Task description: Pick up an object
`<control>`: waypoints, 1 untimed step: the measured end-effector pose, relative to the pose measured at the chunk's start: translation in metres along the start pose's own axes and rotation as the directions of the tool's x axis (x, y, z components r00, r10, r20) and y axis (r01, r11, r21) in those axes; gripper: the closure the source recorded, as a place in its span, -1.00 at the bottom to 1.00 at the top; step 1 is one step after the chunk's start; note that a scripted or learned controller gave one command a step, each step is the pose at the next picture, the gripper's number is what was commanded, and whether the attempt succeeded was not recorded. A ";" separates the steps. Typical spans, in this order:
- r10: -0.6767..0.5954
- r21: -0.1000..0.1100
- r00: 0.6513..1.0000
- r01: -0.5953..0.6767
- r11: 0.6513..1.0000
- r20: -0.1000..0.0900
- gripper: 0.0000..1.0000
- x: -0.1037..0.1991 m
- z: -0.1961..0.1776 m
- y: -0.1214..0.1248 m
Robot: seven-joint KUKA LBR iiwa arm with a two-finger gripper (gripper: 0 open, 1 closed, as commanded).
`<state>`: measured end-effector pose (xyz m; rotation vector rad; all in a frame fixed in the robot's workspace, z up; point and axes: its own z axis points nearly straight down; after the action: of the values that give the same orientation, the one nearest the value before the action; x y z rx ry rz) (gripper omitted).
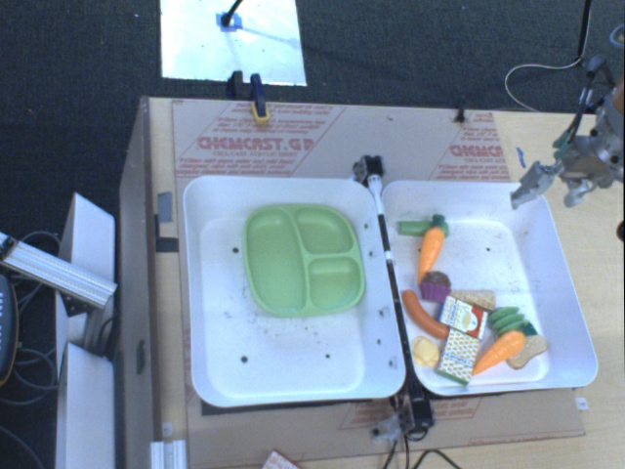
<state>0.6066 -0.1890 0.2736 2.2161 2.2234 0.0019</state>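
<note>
gripper (549,186): hangs over the upper right corner of the right bin, at the view's right edge; its 2 pale fingers are spread apart with nothing between them
arm (607,130): grey, enters from the right, above and right of the gripper
right bin (562,262): white and shallow, its far right rim lies just under the gripper
upper carrot (431,245): orange with a green top, left of and below the gripper, well apart from it, pointing down the bin
green piece (414,229): just left of the upper carrot's top, further left of the gripper
purple piece (436,285): below the upper carrot's tip, lower left of the gripper
sausage (424,314): orange-red, slanting, lower left of the gripper, beside the 2 cartons
cartons (461,318): 2 small printed boxes, one red-white, one green-white (456,358), in the pile far below the gripper
lower carrot (498,349): orange, tilted, near the bin's lower right corner, almost straight below the gripper
left bin (220,360): far left of the gripper
green tray (301,259): 3 compartments, lying in the left bin, well apart from the gripper
</note>
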 end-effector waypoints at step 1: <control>0.002 0.005 1.000 -0.002 1.000 -0.002 -1.00 -0.010 0.176 0.001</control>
<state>0.6081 -0.1987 0.0981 2.2219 2.2239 -0.0012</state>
